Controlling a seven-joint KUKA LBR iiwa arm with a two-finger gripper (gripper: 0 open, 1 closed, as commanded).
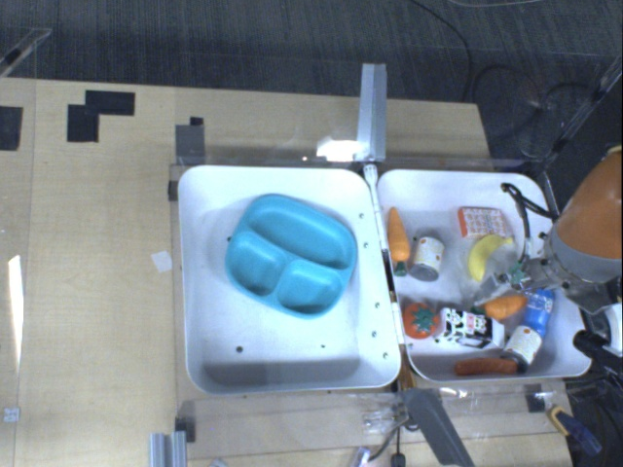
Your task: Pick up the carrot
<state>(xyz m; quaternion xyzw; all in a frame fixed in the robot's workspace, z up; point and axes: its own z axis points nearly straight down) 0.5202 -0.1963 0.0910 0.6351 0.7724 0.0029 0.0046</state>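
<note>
On pale bench (97,290), 2 white bins (204,290), carrot (397,235)

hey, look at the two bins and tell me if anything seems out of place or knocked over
Nothing looks spilled or broken. The right bin is crowded with toys lying every which way. The carrot lies along its left wall, beside a small can tipped on its side. The blue divided plate sits askew in the left bin.

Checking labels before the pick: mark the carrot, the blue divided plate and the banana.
carrot (397,235): camera view, middle of its orange body.
blue divided plate (289,253): camera view, central ridge.
banana (484,255): camera view, middle of its yellow curve.
</note>
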